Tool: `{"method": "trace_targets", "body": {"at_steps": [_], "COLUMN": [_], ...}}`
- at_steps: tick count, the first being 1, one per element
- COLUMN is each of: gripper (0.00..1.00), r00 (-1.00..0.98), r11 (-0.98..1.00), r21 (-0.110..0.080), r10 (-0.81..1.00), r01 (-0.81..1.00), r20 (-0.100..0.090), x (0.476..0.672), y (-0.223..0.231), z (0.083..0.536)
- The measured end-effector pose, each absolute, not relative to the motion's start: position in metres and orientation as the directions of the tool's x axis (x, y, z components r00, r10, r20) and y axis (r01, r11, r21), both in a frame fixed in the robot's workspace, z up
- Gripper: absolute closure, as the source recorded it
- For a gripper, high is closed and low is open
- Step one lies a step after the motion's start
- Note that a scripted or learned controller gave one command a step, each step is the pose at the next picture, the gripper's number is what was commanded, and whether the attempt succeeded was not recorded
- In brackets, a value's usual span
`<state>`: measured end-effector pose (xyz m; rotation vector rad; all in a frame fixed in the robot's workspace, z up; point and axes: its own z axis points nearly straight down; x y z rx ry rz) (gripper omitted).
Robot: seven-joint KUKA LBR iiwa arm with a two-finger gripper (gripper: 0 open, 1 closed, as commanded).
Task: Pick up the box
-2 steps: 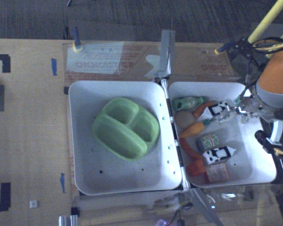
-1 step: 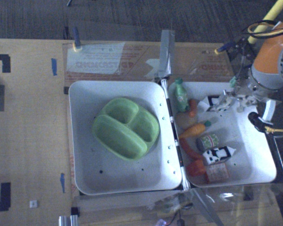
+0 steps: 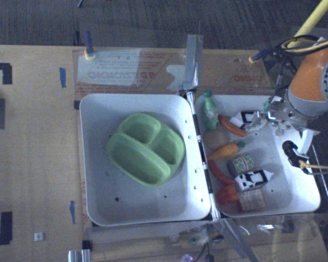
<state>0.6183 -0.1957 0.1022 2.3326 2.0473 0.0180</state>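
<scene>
Box (image 3: 252,180) lies low in right bin (image 3: 295,198), just beside the can (image 3: 240,163). Gripper (image 3: 273,118) hovers well above-right of box; finger state unclear. Should descend centred, avoiding can.

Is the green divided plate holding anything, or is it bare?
Bare: the green divided plate shows only green compartments, lying flat in the left bin.

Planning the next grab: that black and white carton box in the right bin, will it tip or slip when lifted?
The carton box looks stiff and probably light. It lies among a can and a pouch, so it may snag them. Its flat sides should grip fairly well.
</scene>
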Motion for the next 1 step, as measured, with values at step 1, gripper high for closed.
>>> {"method": "trace_targets", "body": {"at_steps": [1], "gripper": [0.0], "r00": [0.188], "r11": [-0.188], "r21": [-0.011], "r10": [0.982], "r01": [0.982], "r20": [0.001], "x": [0.648], "y": [-0.2029], "z": [0.1033]}}
